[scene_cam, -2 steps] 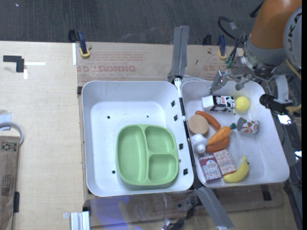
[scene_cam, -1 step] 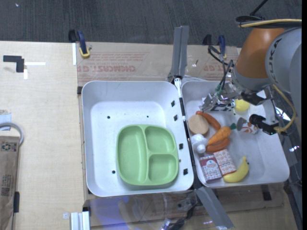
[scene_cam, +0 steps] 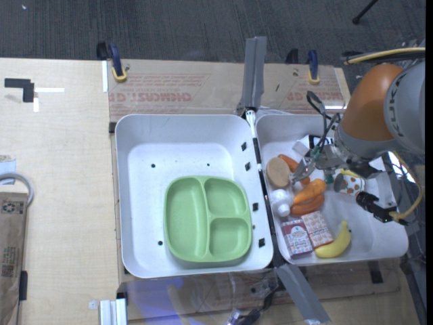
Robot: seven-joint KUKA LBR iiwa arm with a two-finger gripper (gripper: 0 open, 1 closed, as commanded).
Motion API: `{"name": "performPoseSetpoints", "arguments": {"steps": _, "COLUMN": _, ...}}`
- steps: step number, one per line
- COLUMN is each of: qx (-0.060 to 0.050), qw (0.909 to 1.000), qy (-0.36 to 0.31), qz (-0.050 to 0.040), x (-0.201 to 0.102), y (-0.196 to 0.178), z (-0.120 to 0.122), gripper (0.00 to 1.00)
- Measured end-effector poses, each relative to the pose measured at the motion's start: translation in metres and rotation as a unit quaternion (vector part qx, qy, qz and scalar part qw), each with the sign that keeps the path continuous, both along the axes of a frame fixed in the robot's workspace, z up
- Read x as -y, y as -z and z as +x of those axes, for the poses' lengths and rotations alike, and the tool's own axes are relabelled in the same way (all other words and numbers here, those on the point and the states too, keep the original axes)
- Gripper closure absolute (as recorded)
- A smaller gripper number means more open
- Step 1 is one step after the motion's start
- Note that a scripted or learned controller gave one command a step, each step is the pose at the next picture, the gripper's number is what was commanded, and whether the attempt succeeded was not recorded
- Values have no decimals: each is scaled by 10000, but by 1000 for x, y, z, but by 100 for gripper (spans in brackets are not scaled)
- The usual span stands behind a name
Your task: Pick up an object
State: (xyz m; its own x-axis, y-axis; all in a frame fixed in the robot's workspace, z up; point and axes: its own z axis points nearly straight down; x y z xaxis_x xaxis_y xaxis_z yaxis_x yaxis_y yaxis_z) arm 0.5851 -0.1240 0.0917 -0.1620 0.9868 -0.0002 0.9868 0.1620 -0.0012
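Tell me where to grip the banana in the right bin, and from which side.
Grip the banana across its middle, coming from above. It lies flat near the bin's front wall, with the red packet close on its left, so closing across its narrow width looks safest.

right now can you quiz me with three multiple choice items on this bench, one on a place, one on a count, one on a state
1. Where does the green tray lie?
A. in the left bin
B. in the right bin
C. on the wooden bench

2. How many compartments does the green tray have?
A. two
B. three
C. five

3. How does the banana lie?
A. between the fingers of the hand, lifted
B. on the green tray
C. on the floor of the right bin, apart from the hand

Answers:
1. A: the tray sits on the floor of the left bin.
2. B: one long section at left and two smaller ones at right.
3. C: it rests at the near end of the right bin, while the hand is farther back by the carrot.
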Motion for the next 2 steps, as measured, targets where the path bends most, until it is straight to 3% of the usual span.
{"name": "performPoseSetpoints", "arguments": {"steps": 1, "qx": 2, "qw": 10000, "qy": 21, "qz": 0, "x": 1, "y": -9, "z": 0, "gripper": 100}}
{"name": "performPoseSetpoints", "arguments": {"steps": 2, "qx": 3, "qw": 9986, "qy": 529, "qz": -8, "x": -39, "y": -133, "z": 12, "gripper": 100}}
